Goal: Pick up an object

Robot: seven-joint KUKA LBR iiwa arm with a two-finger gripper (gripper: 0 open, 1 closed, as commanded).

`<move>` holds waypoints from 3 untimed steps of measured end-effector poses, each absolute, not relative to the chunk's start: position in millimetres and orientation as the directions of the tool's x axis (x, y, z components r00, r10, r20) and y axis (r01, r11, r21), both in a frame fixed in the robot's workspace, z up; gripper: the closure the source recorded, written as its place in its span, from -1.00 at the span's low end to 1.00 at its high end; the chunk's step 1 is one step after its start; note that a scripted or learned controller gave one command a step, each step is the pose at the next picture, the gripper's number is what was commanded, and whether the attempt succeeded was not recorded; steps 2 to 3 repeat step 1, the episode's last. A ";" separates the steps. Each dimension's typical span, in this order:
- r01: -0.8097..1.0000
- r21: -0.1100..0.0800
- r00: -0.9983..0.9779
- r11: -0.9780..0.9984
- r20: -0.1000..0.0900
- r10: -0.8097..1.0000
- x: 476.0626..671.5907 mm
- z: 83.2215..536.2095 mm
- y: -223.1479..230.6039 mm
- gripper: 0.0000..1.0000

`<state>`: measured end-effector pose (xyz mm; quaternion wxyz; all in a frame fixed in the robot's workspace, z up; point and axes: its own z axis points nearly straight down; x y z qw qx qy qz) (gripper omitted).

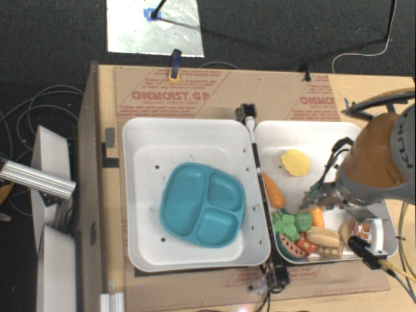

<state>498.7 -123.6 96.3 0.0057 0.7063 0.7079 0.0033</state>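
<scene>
Over the right bin [273,135], the arm [380,155] bends down from the right edge, its orange band broad above the grey wrist. The gripper [320,197] hangs low among the toy food at the bin's near side; whether it is open or closed cannot be told, since the wrist hides it and the parts are too small.

Just beside the gripper, toward the near edge, sits a small orange piece [317,218], so close that I cannot tell whether they touch. Beyond that, a tan bread-like piece [324,239] lies along the rim, with a red and dark slice [290,246] to its left. Left of the gripper and a little nearer the camera is a green leafy cluster [289,223]. Farther left, against the wall between the bins, a carrot [273,190] lies slanted. Above and left of the gripper, apart from the pile, a yellow round piece [296,163] rests alone on the bin floor. A red and white object [365,229] shows to the right, partly under the arm.

Well to the left, the left bin [140,174] holds a teal divided plate [201,203]. Both bins stand on a cardboard sheet [188,86], with cables [39,103] trailing on the dark floor beyond.
</scene>
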 end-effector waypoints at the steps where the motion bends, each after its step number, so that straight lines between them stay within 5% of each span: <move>1: 1.000 0.013 -0.013 0.013 0.002 1.000 530.3 194.9 -45.5 1.00; 3: 1.000 0.013 -0.013 0.013 0.002 1.000 530.3 194.9 -45.5 1.00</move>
